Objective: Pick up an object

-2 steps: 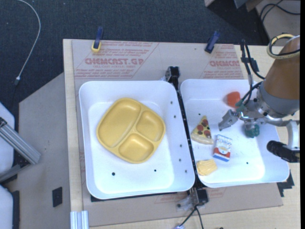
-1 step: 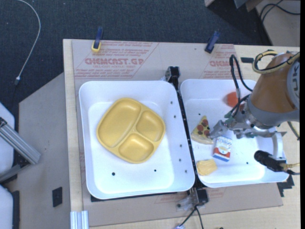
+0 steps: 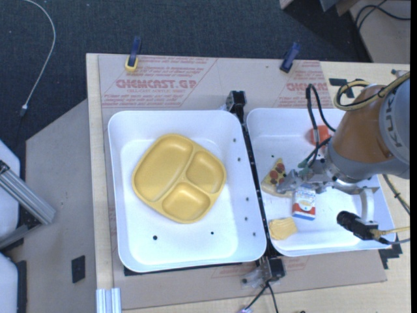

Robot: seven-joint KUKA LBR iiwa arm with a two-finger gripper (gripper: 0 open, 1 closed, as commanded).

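My gripper (image 3: pixel 301 180) is low in the right bin (image 3: pixel 326 240), under the grey wrist with its orange band. It hangs between a pizza slice toy (image 3: pixel 275 177) on its left and a small white, blue and red carton (image 3: pixel 304 204) just in front of it. The carton's upper end sits right under the gripper, and whether they touch I cannot tell. A pale yellow piece (image 3: pixel 283 227) lies near the bin's front left corner. An orange object (image 3: pixel 318 134) shows partly behind the arm's cables.
The left bin (image 3: pixel 130 240) holds a yellow divided plate (image 3: pixel 179 177). A black divider runs between the bins. The arm and its cables cover the right bin's right half. Clamps stand at the board's back edge.
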